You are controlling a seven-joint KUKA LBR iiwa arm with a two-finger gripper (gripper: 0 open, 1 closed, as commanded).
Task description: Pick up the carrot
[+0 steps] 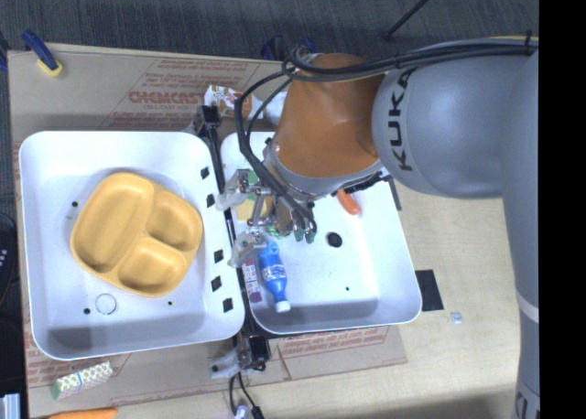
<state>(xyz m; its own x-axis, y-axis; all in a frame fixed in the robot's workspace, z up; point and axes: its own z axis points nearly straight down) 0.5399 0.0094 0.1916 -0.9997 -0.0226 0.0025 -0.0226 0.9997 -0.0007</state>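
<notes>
The gripper [291,225] hangs low over the right bin [394,294], near its left wall; whether it is spread or pressed together cannot be told, and nothing shows in its grasp. The carrot [349,200] lies just beside it, toward the arm's side and slightly farther back, half tucked under the wrist, its visible tip pointing down-right.

Two bins side by side.
Tray [137,233] in left bin [46,252]; bottle [272,277] and carrot [348,200] in right bin [385,271], under my arm [458,124].
</notes>
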